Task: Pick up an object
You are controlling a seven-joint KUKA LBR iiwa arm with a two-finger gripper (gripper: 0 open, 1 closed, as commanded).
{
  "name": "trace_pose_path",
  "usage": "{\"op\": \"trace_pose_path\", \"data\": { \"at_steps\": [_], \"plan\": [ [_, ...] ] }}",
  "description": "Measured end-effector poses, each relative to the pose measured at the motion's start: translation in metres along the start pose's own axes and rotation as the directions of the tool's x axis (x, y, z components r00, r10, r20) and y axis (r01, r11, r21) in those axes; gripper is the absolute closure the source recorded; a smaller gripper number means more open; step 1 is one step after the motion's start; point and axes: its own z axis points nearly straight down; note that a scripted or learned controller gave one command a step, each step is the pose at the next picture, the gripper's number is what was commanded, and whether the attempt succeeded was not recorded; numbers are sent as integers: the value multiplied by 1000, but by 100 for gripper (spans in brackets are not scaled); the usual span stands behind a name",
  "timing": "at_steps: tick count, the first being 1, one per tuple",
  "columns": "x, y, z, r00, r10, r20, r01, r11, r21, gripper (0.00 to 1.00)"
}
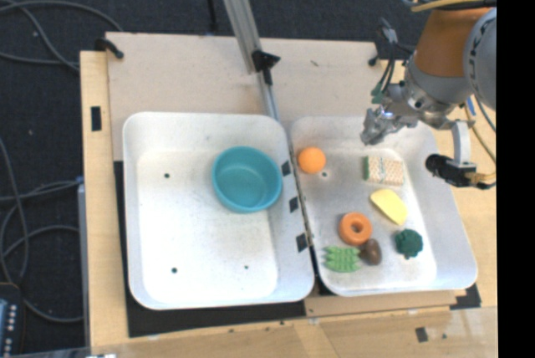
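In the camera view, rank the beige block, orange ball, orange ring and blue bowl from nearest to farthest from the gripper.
Measured from the gripper, above the right bin's far end:
1. Beige block, just below the gripper in the image.
2. Orange ball, by the right bin's left wall.
3. Orange ring, lower in the right bin.
4. Blue bowl, in the left bin.

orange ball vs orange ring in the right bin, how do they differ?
The orange ball is solid and round; the orange ring has a hole through its middle. The ball lies alone near the bin's left wall; the ring lies lower down, touching a brown piece. The ring looks slightly wider. Both are orange and lie in the right bin.
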Motion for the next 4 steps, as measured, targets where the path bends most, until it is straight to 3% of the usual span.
{"op": "trace_pose_path", "data": {
  "at_steps": [1, 2, 4],
  "plan": [
    [-1, 7, -64, 1000, -5, 0, 5, 1000, -2, 100],
    [-1, 8, -78, 1000, -7, -2, 7, 1000, 5, 100],
    [116, -8, -73, 1000, -9, -3, 9, 1000, 7, 100]
  ]
}}
